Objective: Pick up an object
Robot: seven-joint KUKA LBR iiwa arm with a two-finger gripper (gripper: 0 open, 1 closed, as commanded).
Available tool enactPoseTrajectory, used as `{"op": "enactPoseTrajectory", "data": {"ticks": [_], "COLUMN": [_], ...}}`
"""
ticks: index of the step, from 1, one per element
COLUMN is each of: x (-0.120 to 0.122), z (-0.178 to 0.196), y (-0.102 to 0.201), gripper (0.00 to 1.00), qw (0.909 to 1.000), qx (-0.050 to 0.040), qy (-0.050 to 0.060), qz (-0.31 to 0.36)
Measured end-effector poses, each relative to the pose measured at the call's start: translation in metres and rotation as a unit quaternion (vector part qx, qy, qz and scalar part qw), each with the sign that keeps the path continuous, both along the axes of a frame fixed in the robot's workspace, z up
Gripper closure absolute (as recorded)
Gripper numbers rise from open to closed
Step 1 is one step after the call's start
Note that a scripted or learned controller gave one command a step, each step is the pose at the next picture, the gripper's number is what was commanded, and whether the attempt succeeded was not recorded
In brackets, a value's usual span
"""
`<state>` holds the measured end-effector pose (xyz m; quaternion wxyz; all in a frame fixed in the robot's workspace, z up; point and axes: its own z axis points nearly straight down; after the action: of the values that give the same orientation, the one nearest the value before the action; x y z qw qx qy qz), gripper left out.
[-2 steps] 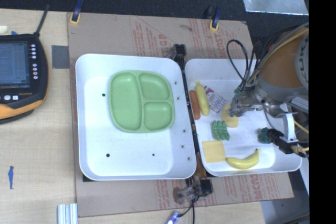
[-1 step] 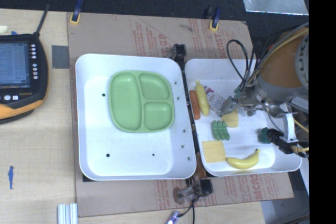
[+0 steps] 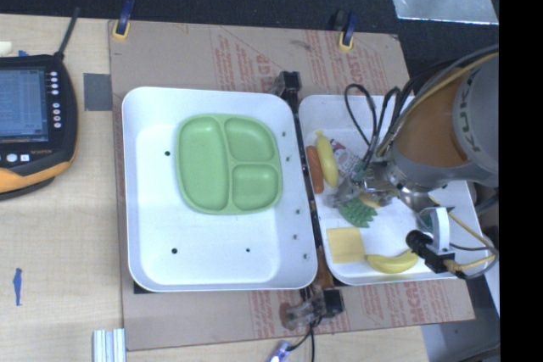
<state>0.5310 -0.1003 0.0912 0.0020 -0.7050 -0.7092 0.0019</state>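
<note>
Nearest, a yellow banana [image 3: 392, 263] lies at the right bin's [image 3: 327, 110] near edge, a cheese-like yellow slab [image 3: 345, 244] just left of it. Farther in, the gripper [image 3: 361, 192] hangs low over a green toy [image 3: 360, 213], apparently positioned for a grab; I cannot tell its grip. Left, a green divided plate [image 3: 227, 163] sits alone.

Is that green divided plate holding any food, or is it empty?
Empty. The green plate lies flat in the left bin, and all three compartments show bare green.
</note>
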Motion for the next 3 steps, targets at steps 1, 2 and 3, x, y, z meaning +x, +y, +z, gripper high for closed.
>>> {"op": "enactPoseTrajectory", "data": {"ticks": [1,2,3], "x": [0.000,0.000,0.000], "z": [0.010,0.010,0.020], "y": [-0.002,-0.002,-0.003], "gripper": [1.00,0.00,1.00], "qw": [1.0000,1.0000,1.0000], "qx": [-0.0011,-0.0011,-0.0021], "qy": [0.001,0.001,0.001], "qz": [0.001,0.001,0.003]}}
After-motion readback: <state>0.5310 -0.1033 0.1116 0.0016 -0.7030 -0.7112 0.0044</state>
